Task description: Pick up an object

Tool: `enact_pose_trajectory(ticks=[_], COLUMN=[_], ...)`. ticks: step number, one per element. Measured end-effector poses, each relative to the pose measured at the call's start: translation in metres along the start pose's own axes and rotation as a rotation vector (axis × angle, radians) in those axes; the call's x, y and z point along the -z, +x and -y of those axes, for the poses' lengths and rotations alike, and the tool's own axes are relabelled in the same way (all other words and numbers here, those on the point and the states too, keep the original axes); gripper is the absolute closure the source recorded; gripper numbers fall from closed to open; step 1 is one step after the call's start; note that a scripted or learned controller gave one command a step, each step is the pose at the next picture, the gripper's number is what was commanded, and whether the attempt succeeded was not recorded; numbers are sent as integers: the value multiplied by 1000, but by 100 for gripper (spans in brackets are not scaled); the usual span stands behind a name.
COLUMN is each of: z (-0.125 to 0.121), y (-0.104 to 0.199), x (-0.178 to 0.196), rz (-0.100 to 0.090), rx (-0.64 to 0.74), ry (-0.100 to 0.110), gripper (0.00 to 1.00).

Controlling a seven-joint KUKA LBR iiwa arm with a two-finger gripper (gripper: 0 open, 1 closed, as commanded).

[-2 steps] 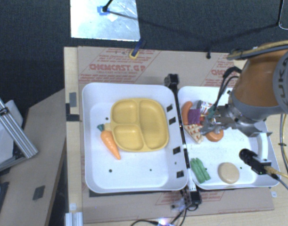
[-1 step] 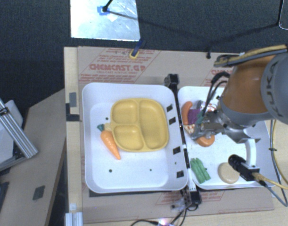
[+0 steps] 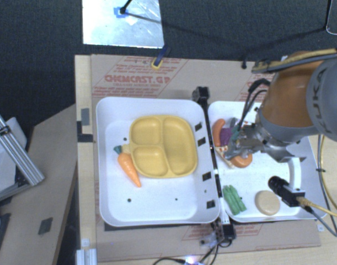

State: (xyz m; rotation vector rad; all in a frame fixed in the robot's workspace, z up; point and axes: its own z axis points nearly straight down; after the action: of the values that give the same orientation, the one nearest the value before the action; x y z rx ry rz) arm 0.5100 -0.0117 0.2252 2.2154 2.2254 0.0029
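Cardboard-lined bench, two white bins. I see the gripper (image 3: 238, 146) over the right bin's (image 3: 278, 217) toy food cluster (image 3: 230, 142); finger state indeterminate. These look light, rigid, slippery; I'd grasp mid-body.

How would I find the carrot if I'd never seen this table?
Look in the left white bin, the one with the yellow divided plate. The carrot lies beside the plate's left edge, the bin's only orange, pointed thing, with a green top.

Single fixed camera above bench (image 3: 129, 73), slanted downward, both bins framed, seemingly moderately close
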Motion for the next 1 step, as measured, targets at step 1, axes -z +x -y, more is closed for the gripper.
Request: enact_pose_trajectory(ticks=[1], z=[4], y=[0], x=[5], rz=[0], rx=[-1], ry=[0], gripper=[100])
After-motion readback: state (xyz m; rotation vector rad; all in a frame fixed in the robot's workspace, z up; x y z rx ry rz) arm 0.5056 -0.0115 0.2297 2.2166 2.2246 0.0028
